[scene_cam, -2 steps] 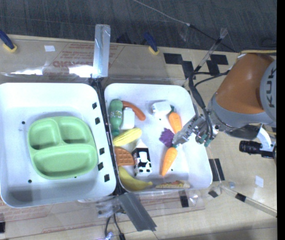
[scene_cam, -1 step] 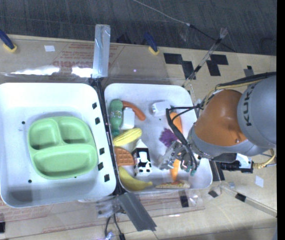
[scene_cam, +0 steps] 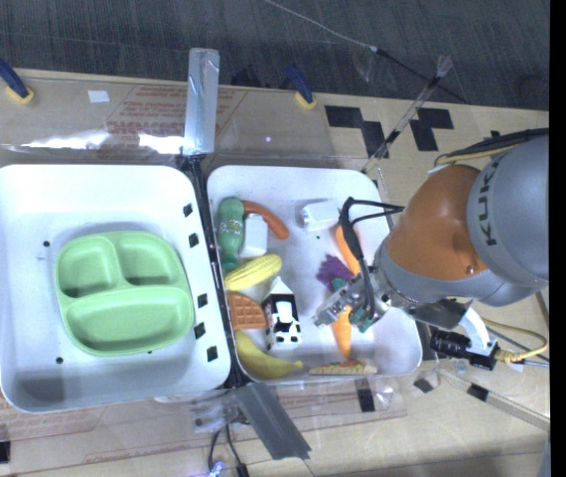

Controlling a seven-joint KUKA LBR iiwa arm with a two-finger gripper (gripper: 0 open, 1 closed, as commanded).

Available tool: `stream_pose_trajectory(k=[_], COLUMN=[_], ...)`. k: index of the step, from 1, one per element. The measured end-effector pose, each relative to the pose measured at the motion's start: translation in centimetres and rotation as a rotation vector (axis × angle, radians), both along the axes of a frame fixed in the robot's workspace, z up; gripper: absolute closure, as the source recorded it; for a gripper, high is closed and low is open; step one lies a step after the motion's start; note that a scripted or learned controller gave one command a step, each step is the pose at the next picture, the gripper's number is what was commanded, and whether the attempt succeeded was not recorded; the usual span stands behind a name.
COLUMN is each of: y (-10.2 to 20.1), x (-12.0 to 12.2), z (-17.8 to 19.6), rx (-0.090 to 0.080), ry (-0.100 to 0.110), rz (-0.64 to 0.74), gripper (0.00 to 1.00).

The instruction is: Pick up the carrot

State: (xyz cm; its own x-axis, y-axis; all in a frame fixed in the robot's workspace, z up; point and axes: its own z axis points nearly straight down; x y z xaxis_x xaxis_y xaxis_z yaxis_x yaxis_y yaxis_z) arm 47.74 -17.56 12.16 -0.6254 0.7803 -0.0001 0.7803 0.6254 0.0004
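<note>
The grey arm (scene_cam: 482, 237) reaches over the right white bin (scene_cam: 382, 192), its end effector (scene_cam: 348, 306) low in the bin with fingers I cannot tell apart or together, touching the carrot (scene_cam: 343, 334) near the front wall, right of the banana (scene_cam: 263, 361)

Glossy white plastic bins (scene_cam: 5, 266); matt green plastic tray (scene_cam: 124, 291) (3 compartments); smooth orange carrot (scene_cam: 343, 338).
</note>
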Motion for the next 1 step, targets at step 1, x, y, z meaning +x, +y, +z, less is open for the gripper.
stream_pose_trajectory(k=[1], y=[6.91], x=[0.21], z=[9.83], rx=[0.0], ry=[-0.008], rz=[0.016], gripper=[1.0])
